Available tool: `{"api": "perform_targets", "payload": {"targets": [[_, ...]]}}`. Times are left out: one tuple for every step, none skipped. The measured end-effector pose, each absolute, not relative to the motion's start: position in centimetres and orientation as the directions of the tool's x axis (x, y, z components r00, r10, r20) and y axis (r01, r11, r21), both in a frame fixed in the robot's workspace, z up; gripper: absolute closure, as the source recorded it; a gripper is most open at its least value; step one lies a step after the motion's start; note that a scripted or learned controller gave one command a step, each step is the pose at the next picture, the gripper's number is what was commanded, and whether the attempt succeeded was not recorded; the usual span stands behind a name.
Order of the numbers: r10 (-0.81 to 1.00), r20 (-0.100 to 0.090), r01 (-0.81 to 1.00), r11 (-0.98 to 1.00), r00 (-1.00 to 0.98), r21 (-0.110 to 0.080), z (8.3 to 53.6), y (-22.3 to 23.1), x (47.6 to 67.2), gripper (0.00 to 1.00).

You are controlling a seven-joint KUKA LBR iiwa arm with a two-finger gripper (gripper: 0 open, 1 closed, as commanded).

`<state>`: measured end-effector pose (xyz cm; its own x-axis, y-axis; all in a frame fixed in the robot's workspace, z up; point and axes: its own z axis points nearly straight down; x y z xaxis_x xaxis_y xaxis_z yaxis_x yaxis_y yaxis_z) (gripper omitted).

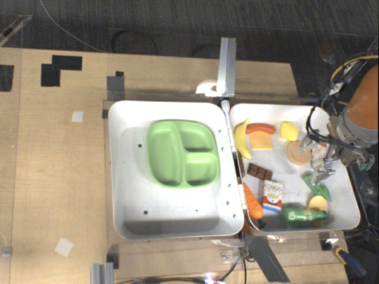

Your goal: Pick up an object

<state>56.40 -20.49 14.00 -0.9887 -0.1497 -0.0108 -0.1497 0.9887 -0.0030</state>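
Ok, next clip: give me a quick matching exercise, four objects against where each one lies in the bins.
Things:
1. green plastic divided tray
2. yellow toy banana
3. orange toy carrot
4. green toy bottle

Places:
A. along the front wall of the right bin
B. middle of the left bin
C. right bin, back left corner by the divider
D. right bin, front left, beside the divider

Pairs: 1-B, 2-C, 3-D, 4-A
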Motion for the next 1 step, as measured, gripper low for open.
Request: {"api": "perform_targets", "payload": {"targets": [[-0.066,-0.015,-0.066,0.998,-0.998,-0.005,8.96,-20.59,53.8,0.0]]}}
